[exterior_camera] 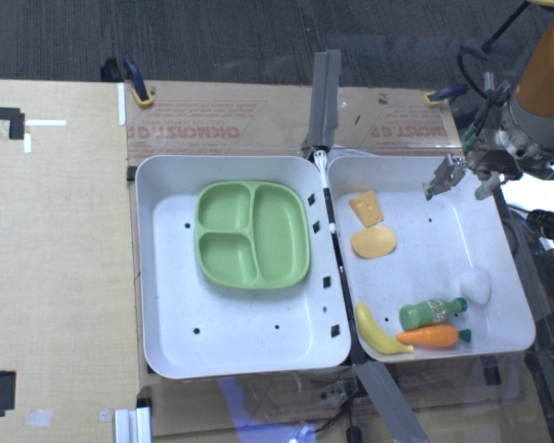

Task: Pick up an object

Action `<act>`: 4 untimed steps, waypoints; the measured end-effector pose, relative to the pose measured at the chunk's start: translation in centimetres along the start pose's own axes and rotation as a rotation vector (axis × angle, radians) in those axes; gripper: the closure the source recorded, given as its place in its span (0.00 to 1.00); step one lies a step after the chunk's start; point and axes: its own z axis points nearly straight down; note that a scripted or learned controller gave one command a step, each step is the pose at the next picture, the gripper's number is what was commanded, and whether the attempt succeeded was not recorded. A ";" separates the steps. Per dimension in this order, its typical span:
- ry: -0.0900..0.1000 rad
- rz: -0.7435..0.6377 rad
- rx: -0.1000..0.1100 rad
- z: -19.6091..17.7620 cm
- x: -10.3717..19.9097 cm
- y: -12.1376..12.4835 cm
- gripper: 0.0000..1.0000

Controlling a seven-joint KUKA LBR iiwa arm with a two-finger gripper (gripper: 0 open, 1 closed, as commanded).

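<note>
Nearest my camera, a curved yellow plastic banana (pixel 375 332) lies against the front wall of the right shallow white bin (pixel 504 258), its tip touching a smooth orange toy carrot (pixel 431 338). Just behind the carrot rests a green plastic bottle with a white cap (pixel 431 312), and a small white rounded object (pixel 475 285) sits near it. Further back I see a pale yellow flat oval piece (pixel 373 242) touching an orange-yellow wedge of toy cheese (pixel 367 208).

My gripper (pixel 465 177) hovers above the bin's back right corner, fingers spread apart, with nothing between them and well apart from every item.

Over in the left white bin (pixel 162 275) lies a glossy light green three-compartment plate (pixel 253 234).
</note>
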 end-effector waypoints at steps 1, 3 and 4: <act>-0.001 -0.237 -0.002 6.8 6.1 7.4 0.00; -0.002 -0.341 -0.004 16.7 3.9 7.4 0.00; -0.002 -0.338 -0.005 15.9 3.7 7.4 1.00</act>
